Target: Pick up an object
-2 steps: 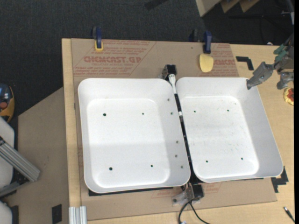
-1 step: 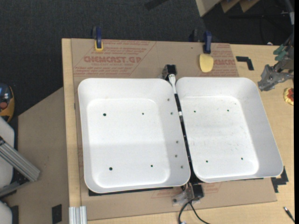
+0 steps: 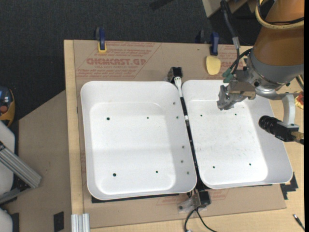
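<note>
Yellow object point(image 3: 213, 65), pale, rounded and soft-looking, lies on the brown cardboard sheet point(image 3: 72, 129) covering the desk. It is just beyond the far rim of the right bin point(image 3: 270, 170) and close to a blue clamp point(image 3: 214, 42). Red print on the cardboard reads "CHEMCAST G.P". Both the right bin and the left bin point(image 3: 91, 144) are smooth white plastic with rounded corners and small dark dots. The metal gripper point(image 3: 226, 103) hangs over the right bin's far part; whether its jaws are spread or pressed together cannot be told.
</note>
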Tool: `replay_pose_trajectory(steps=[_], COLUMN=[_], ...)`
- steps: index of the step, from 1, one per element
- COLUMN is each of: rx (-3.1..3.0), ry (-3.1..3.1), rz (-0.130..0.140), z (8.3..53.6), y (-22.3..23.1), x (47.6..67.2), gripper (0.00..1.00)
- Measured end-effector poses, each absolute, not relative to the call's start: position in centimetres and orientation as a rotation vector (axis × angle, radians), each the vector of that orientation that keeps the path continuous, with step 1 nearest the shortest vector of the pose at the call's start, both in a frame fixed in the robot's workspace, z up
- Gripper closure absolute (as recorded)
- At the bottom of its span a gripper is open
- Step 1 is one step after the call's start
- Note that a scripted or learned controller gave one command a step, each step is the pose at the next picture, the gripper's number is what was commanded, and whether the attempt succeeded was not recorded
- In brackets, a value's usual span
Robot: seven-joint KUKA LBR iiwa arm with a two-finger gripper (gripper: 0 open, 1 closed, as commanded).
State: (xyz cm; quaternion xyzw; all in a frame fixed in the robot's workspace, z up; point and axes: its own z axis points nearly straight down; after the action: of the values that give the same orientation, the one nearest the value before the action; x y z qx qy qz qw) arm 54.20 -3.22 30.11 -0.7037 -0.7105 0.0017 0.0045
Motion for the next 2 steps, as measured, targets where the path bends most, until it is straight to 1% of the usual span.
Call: replay_pose_trajectory(steps=[1, 2], rx=[-2.223, -2.214], ry=[-2.235, -2.219], rz=[-0.017, 0.011], z=[41.4, 29.1], y=[0.0, 1.7], x=[56.0, 60.0], gripper=[1.0, 1.0])
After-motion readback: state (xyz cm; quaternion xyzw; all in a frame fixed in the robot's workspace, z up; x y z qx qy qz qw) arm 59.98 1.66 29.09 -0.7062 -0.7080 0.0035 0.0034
